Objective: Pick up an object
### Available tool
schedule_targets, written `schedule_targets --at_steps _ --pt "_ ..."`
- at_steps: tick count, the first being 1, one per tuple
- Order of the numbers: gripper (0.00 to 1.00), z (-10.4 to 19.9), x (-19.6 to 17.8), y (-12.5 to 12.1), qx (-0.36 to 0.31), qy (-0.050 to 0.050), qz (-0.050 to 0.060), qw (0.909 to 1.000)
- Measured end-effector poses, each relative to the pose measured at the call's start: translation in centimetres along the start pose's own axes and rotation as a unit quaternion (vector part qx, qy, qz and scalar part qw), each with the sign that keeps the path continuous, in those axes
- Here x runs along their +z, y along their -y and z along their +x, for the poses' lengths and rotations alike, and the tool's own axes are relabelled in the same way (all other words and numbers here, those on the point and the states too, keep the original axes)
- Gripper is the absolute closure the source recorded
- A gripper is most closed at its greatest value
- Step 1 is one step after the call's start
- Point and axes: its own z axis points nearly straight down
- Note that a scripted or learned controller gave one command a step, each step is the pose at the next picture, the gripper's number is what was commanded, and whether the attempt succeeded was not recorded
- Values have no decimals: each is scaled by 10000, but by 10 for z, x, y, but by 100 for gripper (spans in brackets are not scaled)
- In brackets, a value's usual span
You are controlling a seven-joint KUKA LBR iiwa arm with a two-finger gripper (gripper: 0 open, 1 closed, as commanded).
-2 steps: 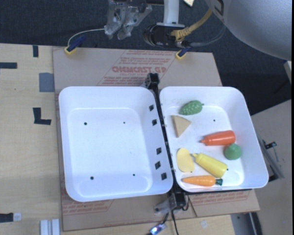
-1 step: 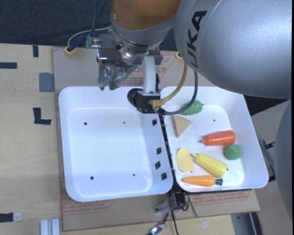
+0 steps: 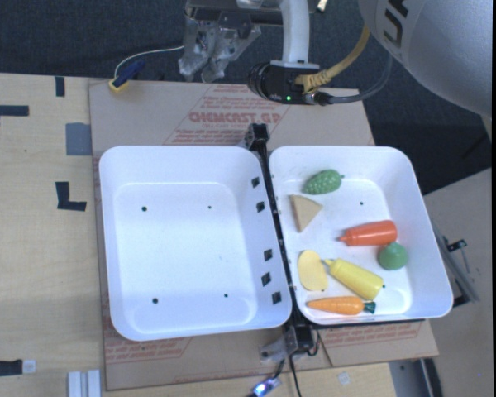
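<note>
Glossy white plastic bins (image 3: 116,222) on matt brown cardboard (image 3: 223,122).

This looks like a robotics lab set up for test runs, not a home or kitchen. A heavy grey industrial arm (image 3: 434,31) hangs over a pale wooden surface (image 3: 25,246) marked with dark tape pieces (image 3: 66,197). Two shallow white bins, the left bin (image 3: 182,246) and the right bin (image 3: 423,213), sit side by side on a printed cardboard sheet (image 3: 149,114). The right one holds plastic toy foods (image 3: 339,306), stand-ins rather than real groceries. Dark carpet (image 3: 66,23) lies beyond the surface
</note>
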Motion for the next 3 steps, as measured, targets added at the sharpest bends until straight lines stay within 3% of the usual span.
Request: schedule_targets --at_steps 1,2,3 --pt "100 -1 104 24 15 52 122 9999" --pt "100 0 2 22 4 9 24 10000" --pt "100 -1 167 25 14 64 141 9999"
